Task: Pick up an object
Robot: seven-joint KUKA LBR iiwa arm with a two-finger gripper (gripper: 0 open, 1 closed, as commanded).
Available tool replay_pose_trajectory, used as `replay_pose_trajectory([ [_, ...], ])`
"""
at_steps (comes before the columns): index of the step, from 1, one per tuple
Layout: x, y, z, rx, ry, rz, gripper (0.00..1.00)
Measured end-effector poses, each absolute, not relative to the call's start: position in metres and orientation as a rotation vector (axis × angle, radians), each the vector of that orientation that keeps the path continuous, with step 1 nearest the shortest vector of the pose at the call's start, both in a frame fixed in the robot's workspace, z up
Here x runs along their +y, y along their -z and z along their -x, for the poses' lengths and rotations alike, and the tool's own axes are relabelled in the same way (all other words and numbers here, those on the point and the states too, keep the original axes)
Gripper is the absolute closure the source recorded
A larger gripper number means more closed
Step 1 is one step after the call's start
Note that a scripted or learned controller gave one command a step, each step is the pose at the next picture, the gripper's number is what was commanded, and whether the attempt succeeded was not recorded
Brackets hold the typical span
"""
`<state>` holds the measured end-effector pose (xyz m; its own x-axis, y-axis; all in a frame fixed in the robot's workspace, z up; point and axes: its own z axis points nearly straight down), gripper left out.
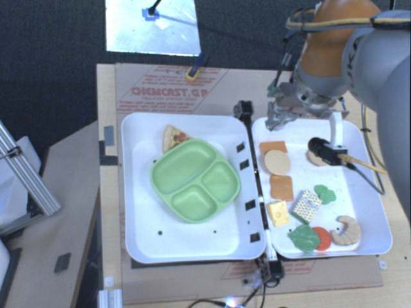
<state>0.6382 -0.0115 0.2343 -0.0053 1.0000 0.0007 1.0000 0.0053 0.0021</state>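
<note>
Pincer [277, 122] hovers at right bin's [376, 201] 11 o'clock corner; can't tell its state. Nearest pick: tan slice stack [276, 158] at its 6 o'clock, long axis 12–6.

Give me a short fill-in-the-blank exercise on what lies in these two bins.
1. The green divided plate lies in the ____ bin.
2. A pizza slice peeks out from under the plate's ____ edge.
3. The tool hangs over the right bin's ____ corner.
4. The croissant lies just right of a ____ tomato slice.

Missing words: left; far; far left; red
</note>
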Motion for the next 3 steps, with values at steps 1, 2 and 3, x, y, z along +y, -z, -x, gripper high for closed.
replay_pose_trajectory([
  [1, -0.015, -0.231, -0.647, 2.226, -0.003, -2.213, 1.0],
  [2, -0.019, -0.22, -0.638, 2.221, -0.002, -2.218, 1.0],
  [3, -0.008, -0.217, -0.634, 2.224, -0.001, -2.215, 1.0],
])
